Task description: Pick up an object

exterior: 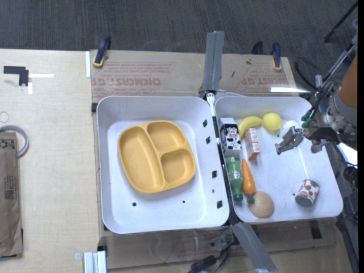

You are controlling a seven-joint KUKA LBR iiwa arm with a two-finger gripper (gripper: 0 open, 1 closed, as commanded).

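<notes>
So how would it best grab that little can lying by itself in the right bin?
Probably from straight above, closing across the narrow middle of the can. It lies tipped on its side with bare floor of the right bin around it, so both fingers have room. The gripper hangs up-left of it.

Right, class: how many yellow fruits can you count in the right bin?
2. A banana lies near the bin's far edge, and a lemon sits just to its right, touching or nearly touching it. Nothing seems hidden, though the arm covers the bin's right edge.
</notes>
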